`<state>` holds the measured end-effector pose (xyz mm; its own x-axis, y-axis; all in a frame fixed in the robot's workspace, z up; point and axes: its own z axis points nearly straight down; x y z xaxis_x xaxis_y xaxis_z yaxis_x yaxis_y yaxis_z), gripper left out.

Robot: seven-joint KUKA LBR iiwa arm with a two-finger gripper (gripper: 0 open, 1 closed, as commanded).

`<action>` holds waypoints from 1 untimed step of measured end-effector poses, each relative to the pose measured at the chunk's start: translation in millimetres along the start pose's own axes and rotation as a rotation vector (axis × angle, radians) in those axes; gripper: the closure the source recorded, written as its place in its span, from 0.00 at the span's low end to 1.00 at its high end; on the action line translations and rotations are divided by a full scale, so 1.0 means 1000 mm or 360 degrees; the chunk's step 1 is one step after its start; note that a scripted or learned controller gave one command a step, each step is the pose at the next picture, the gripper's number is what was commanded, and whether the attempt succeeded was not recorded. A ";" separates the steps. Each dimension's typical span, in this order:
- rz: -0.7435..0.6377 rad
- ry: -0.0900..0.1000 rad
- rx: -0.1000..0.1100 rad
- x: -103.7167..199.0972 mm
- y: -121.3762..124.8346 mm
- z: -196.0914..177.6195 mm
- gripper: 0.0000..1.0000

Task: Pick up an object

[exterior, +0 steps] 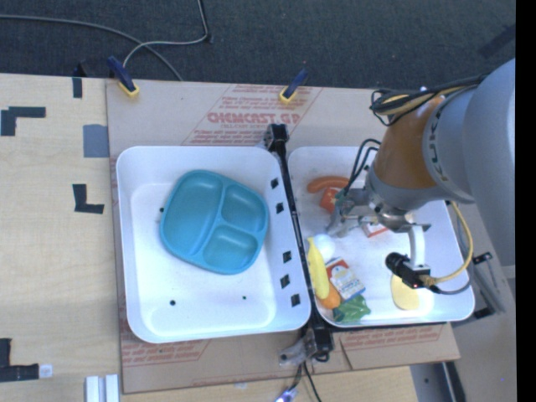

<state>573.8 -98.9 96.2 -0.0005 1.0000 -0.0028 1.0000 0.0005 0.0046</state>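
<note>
Below, cardboard-topped bench with two white bins, dark carpet behind; pincer state impossible to tell.

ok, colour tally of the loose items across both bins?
Blue: 1, divided plate, left bin
Yellow: 2, banana, flat round piece
Orange: 2, curved piece, small piece
Green: 1, leafy piece
Red and white: 1, small packet
Total: 7 that I can make out; more may sit under the arm.
</note>
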 end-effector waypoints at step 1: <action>0.0000 0.0000 0.0000 0.000 0.000 0.000 0.00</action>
<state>573.8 -98.9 96.2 -0.0005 1.0000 -0.0027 1.0000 0.0005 0.0043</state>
